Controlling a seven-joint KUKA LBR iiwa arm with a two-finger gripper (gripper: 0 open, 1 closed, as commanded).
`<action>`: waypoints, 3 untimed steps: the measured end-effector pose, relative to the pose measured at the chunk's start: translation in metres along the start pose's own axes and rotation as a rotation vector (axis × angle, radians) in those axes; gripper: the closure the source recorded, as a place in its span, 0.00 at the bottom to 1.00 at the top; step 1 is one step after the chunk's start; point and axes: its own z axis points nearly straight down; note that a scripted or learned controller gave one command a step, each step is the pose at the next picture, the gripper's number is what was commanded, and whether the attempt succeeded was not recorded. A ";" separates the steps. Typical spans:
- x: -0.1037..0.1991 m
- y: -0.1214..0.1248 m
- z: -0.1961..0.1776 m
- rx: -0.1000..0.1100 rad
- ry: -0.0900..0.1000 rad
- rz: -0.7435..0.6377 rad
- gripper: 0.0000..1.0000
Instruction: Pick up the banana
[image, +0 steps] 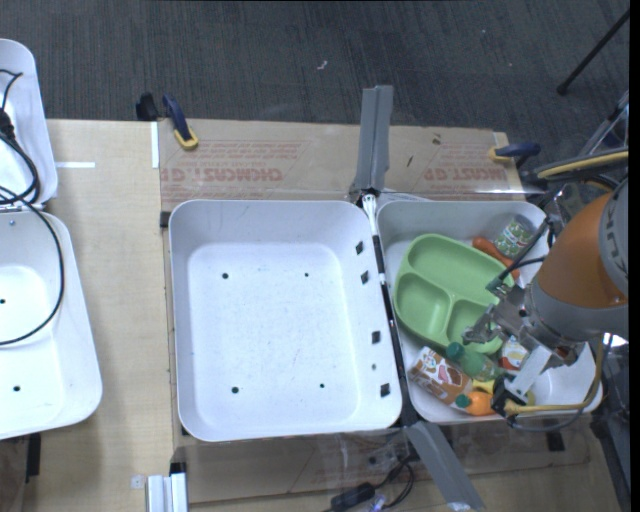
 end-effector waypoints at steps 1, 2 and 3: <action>0.028 0.061 0.003 -0.002 -0.001 0.017 0.00; 0.067 0.065 -0.003 -0.001 -0.008 -0.028 0.00; 0.110 0.132 0.021 -0.013 -0.003 -0.119 0.00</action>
